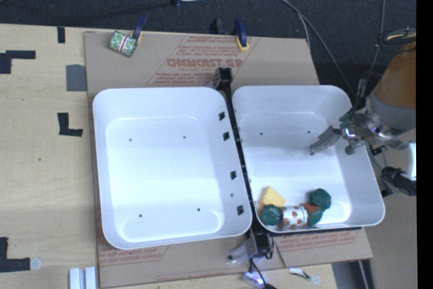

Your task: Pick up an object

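Tool [331, 142]: over the right bin [291, 105], fingers apart, holding nothing.
Toys [295, 208]: clustered at that bin's near edge.

You cannot resolve the gripper [329, 140] at the right bin [291, 101]. The arm [399, 88] is cut off at the frame's right edge. The clustered objects [295, 208] overlap at the bin's near wall; their identities are too small to determine.
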Motion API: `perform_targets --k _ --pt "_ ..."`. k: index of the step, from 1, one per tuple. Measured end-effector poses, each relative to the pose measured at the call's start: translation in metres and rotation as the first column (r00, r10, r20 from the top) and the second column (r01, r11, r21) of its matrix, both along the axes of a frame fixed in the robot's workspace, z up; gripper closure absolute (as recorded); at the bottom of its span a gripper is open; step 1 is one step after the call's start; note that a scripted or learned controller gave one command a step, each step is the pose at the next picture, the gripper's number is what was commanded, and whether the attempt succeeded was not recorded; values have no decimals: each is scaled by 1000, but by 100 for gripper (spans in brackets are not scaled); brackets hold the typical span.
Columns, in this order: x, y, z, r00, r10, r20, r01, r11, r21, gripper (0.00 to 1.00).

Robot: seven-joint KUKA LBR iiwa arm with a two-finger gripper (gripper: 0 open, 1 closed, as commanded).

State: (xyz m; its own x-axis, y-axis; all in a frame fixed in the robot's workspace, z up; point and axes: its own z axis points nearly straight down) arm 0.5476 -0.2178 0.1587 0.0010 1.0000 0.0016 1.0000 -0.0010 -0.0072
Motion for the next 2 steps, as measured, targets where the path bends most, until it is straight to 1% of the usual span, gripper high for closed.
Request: perform_targets --k 1,2 --pt "-15 -6 -34 1000 1 3 -1 1000 -1 0" --pt "-34 -6 -56 1000 1 4 -1 1000 -1 0"
